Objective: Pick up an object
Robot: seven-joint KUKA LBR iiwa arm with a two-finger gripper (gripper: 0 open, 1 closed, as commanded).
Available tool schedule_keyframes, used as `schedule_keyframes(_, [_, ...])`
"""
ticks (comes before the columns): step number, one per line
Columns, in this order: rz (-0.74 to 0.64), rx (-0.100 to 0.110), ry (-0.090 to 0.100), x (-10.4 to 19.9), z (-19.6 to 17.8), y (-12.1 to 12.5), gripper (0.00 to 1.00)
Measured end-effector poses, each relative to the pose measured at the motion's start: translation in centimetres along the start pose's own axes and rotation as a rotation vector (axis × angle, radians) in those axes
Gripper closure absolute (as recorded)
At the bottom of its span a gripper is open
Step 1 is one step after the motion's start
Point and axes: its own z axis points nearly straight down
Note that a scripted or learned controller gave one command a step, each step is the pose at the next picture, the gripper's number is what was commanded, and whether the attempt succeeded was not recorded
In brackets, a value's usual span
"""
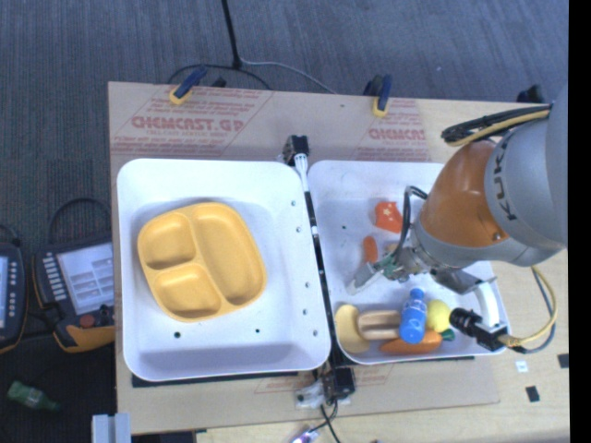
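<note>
My gripper (369, 270) reaches down into the middle of the right bin (351, 187); its thin metal fingers (362, 276) point left and down, just below a small orange piece (370, 247). Another orange piece (388, 215) lies further back. Along the bin's front edge sit a wooden spoon-like toy (362, 324), a blue bottle (415, 312), a yellow ball (437, 317) and a carrot (410, 345). The orange wrist band hides the bin's right part.
The left bin (138, 340) holds a yellow divided plate (199, 258). Clamps (380, 100) and a cable sit on the cardboard at the back. A teach pendant (78, 289) lies off the bench on the left.
</note>
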Motion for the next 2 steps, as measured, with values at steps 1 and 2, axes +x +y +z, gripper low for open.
schedule_keyframes(1, [-0.389, -0.003, 0.002, -0.9, -0.1, -2.1, 0.00])
schedule_keyframes(2, [-0.652, 0.021, 0.025, 2.1, -8.9, 7.4, 0.00])
